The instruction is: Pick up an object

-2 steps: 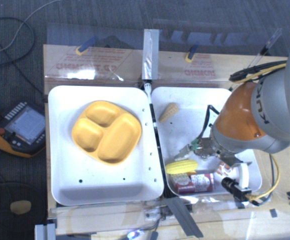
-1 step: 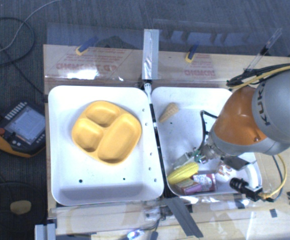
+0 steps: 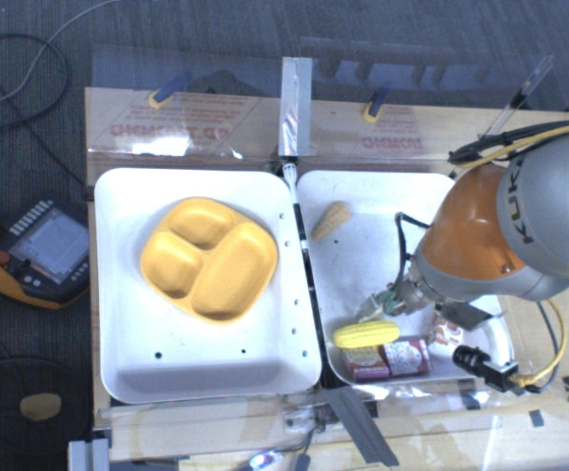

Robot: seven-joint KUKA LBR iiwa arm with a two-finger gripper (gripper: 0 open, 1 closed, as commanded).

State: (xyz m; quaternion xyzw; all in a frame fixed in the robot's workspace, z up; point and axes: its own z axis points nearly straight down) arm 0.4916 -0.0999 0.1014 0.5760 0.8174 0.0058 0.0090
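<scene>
One yellow corn cob (image 3: 366,335) lies just left of my pincer (image 3: 399,300), long axis running left-right; whether the pincer is clenched I cannot tell.

You have two white bins before you: the left bin (image 3: 118,292) holds a yellow-orange divided plate (image 3: 209,257), glossy and plain. In the right bin (image 3: 363,214), at its far left, lies a pale tan piece with a ribbed look (image 3: 330,220). At its near side you see a bright yellow corn cob (image 3: 366,336) beside a dark red packet with white print (image 3: 390,358), and a small green-and-white thing (image 3: 390,302) just beyond them. Your arm is grey with an orange band (image 3: 471,234). The bench is light brown with faint red lettering; the floor is dark grey, and a black-and-orange pendant (image 3: 31,253) lies at the left.
</scene>
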